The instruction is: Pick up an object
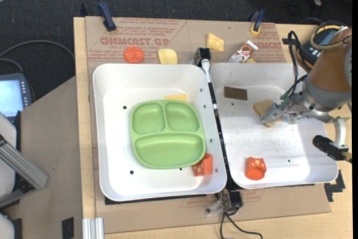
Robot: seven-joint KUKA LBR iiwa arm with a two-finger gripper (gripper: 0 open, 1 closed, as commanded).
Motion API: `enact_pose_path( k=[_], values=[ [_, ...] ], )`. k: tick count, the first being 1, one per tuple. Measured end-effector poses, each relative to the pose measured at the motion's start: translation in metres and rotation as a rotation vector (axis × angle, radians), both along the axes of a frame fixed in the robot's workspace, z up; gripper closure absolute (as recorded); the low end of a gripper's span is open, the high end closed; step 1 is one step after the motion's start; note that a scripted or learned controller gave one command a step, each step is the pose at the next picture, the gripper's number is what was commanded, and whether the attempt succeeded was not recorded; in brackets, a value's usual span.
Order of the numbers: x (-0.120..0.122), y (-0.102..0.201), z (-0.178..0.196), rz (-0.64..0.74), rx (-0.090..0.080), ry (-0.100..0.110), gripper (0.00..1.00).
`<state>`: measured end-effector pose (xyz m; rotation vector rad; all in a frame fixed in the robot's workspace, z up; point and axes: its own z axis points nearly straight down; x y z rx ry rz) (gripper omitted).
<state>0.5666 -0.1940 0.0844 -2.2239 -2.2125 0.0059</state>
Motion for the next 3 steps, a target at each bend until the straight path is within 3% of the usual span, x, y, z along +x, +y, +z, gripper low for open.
enact_pose_path(
  k=[1,2,3],
  values=[
    [-0.072,-0.027,0.001,0.005,0.011,-0.001,0.0],
    [-0.017,0.017,0.158,0.014,-0.006,-0.027,0.0],
    [0.014,0.029,0.04,0.008,0.003,0.003,0.0]
  ],
)
